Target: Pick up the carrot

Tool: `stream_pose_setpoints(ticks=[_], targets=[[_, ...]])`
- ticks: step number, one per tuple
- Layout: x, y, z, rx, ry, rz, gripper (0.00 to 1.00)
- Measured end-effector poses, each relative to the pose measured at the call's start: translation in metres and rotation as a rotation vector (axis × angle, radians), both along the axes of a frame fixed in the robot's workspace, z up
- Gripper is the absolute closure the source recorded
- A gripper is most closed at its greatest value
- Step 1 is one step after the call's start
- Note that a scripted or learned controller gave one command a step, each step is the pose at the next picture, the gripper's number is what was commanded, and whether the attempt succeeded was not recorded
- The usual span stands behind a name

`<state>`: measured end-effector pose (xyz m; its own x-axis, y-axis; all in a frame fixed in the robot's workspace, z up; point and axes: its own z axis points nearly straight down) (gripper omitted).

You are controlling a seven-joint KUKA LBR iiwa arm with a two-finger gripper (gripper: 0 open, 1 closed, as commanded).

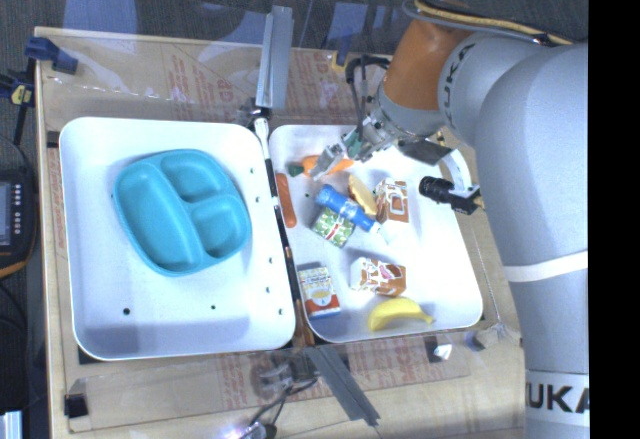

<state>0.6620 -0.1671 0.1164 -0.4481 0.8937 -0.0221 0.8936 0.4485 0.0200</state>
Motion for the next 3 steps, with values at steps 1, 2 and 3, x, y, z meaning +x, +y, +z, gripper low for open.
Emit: stream_pose_setpoints(ticks=[1, 2, 3], targets=[[-0.001, -0.008, -0.019, 0.002, 0.015, 0.154, 0.00], [0.001, -0.008, -0.006, -0.003, 0.005, 0.157, 1.00], [-0.034, 0.044, -0.025, 0.013, 0.033, -0.053, 1.00]])
